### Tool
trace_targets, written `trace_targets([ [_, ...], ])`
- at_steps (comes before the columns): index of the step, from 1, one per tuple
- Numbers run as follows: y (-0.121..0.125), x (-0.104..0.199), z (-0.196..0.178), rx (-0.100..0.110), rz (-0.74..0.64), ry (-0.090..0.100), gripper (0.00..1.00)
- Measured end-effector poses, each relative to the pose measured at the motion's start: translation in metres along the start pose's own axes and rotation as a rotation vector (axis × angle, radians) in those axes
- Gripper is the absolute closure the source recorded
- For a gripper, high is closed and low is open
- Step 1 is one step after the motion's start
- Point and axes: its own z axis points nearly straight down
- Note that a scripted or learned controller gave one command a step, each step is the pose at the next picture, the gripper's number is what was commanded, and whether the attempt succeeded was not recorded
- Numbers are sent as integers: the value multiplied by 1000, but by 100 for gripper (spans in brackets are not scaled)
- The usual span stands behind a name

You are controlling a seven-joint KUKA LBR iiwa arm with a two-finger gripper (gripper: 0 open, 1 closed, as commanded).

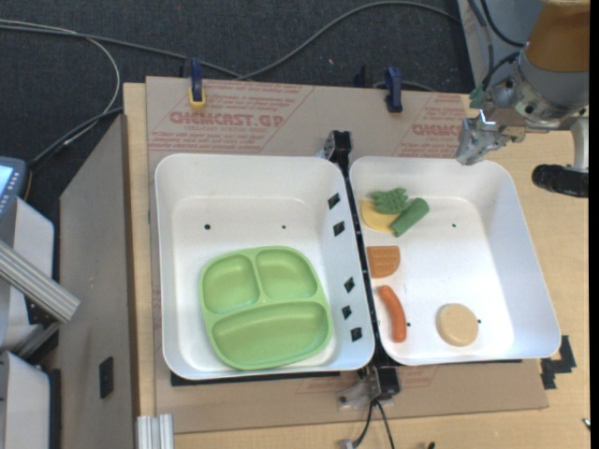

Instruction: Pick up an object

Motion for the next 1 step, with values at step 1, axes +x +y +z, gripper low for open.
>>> trace_targets([
  [1,-16,53,14,9,-3,3,100],
])
